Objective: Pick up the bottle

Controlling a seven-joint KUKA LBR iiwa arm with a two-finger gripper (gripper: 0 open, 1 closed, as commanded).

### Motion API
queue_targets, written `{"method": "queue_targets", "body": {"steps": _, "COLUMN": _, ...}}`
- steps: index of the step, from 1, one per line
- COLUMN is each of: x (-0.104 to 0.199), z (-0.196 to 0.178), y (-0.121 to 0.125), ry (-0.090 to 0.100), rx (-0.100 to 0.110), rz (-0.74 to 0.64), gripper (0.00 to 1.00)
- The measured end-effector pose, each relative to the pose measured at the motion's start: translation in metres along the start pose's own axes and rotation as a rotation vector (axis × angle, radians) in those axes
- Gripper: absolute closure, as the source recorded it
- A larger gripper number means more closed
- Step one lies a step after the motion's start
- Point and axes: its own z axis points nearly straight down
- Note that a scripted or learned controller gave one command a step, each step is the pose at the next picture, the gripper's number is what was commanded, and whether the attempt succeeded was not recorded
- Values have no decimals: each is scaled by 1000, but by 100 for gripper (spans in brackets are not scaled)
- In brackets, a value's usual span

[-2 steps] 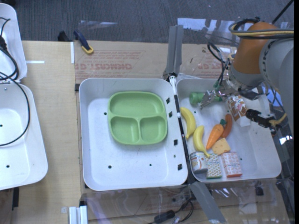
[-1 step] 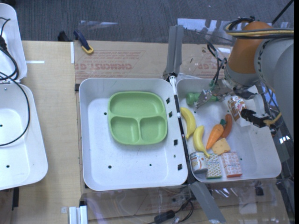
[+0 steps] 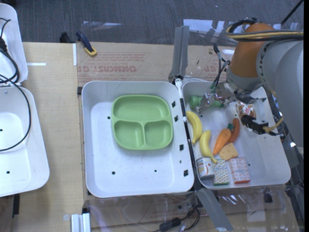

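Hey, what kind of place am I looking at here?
Most likely a robotics lab test bench, not a kitchen: a grey arm reaches over two white bins on a cardboard-covered bench, one holding a green divided plate, the other toy food like bananas.

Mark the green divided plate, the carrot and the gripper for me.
green divided plate (image 3: pixel 143 121): camera view, middle of the plate, in the left bin.
carrot (image 3: pixel 222 140): camera view, mid-body, in the right bin.
gripper (image 3: pixel 211 102): camera view, at its fingertips.
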Motion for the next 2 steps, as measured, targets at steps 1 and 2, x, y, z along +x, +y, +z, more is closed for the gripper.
{"method": "queue_targets", "body": {"steps": 1, "x": -3, "z": -5, "y": -4, "ry": -1, "rx": 14, "rz": 4, "gripper": 100}}
{"method": "queue_targets", "body": {"steps": 2, "x": 68, "z": -102, "y": 13, "ry": 0, "rx": -11, "rz": 89, "gripper": 100}}
